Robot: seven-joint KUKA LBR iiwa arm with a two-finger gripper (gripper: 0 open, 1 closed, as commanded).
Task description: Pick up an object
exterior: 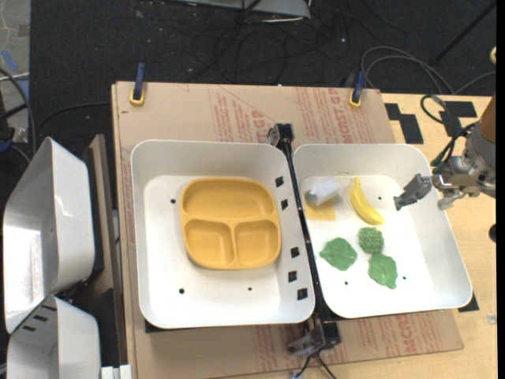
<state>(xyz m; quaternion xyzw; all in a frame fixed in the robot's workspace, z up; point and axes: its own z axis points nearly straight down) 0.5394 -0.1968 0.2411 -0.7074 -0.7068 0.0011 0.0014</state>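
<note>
Right bin (442, 283): hand (422, 189) perhaps over right rim.

A cardboard-covered bench (237, 105) stands on dark floor (71, 38) strewn with what look like cables (394, 54).

Right bin (442, 235): right half is bare floor, open approach from the right. Left-centre is crowded: banana (365, 202), grey block (321, 189), broccoli (371, 239), two green leaves (339, 253) close together. Left bin (150, 212): yellow tray (231, 221) fills the middle, with bare margin around it.
</note>
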